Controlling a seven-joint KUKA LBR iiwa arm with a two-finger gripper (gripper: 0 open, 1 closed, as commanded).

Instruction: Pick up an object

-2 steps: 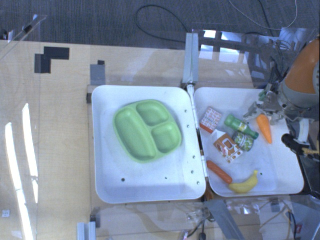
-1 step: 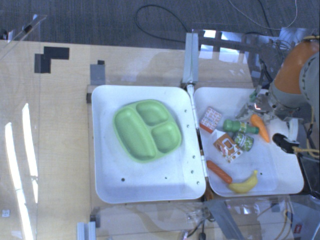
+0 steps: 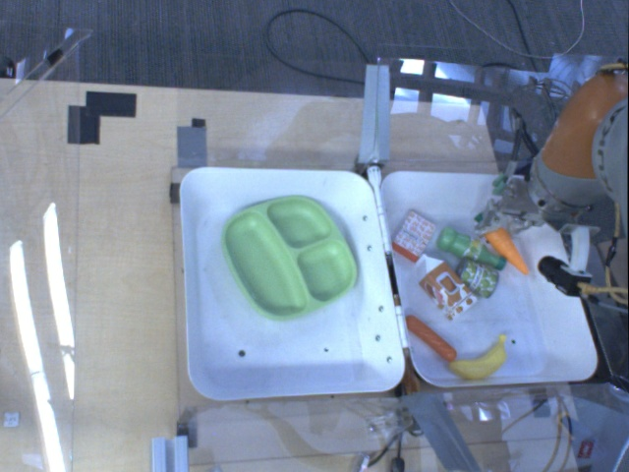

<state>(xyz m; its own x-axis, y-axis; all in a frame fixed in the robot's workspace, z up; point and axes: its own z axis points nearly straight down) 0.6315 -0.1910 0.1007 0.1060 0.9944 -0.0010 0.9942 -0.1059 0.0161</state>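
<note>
On the bench (image 3: pixel 118 293) sit two white bins, side by side. The left bin (image 3: pixel 211 362) holds a green plate (image 3: pixel 288 257) with three sections, one long and two small. The plate is smooth and has round corners.

The right bin (image 3: pixel 565 347) holds the small things. A red and white box (image 3: pixel 415 234) lies at the far left of this bin. Just right of it is a green bottle (image 3: pixel 460 244), lying on its side. A green can (image 3: pixel 480 278) touches the near end of the bottle. An orange and white carton (image 3: pixel 444 289) lies just left of the can. A carrot (image 3: pixel 507 249) lies at a slant on the right of the bottle. Near the front are a red sausage (image 3: pixel 430 337) and a yellow banana (image 3: pixel 482 360), close to each other. The banana is curved.

The arm (image 3: pixel 580 136) comes in from the right, grey with an orange band. The gripper (image 3: pixel 506 209) hangs over the far end of the carrot, very close to it. The view does not let me tell whether it is pinching anything.

A metal bar (image 3: pixel 373 116) stands on the far side, between the bins. Black cables (image 3: pixel 314 28) lie on the dark floor behind the bench. Black squares (image 3: pixel 98 114) are stuck on the far left of the wooden bench.
</note>
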